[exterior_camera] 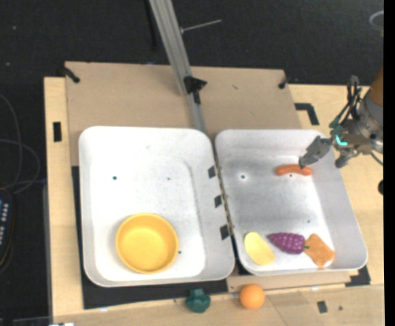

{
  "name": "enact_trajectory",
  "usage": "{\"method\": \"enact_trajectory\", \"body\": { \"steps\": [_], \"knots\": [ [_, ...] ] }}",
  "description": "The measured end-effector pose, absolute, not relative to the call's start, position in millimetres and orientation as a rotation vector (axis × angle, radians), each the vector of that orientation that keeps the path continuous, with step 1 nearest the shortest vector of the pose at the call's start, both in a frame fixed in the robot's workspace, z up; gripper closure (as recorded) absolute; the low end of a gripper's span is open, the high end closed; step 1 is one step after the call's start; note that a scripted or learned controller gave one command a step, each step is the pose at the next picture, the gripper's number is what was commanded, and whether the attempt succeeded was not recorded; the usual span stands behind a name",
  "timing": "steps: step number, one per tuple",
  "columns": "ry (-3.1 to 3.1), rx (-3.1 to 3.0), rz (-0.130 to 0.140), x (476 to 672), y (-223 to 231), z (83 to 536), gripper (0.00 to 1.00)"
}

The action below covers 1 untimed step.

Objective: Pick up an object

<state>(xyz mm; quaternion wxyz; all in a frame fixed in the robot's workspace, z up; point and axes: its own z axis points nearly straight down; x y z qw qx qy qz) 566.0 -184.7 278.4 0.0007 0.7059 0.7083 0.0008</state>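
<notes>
Cropping arm (372, 107), gripper (330, 152) above sausage (294, 170).

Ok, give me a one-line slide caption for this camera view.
Gripper poised at the right bin's far edge beside an orange sausage; yellow bowl sits in the left bin.

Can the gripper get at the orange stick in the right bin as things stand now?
Probably yes. The gripper hangs at the right bin's far right edge, just beside the orange stick, which lies alone on bare floor. The purple piece and the others sit apart at the near wall.
</notes>
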Motion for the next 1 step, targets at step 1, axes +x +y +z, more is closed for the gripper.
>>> {"method": "enact_trajectory", "body": {
  "steps": [1],
  "knots": [
    [2.223, 2.222, -0.006, 575.3, -185.0, 222.3, 0.00]
  ]
}}
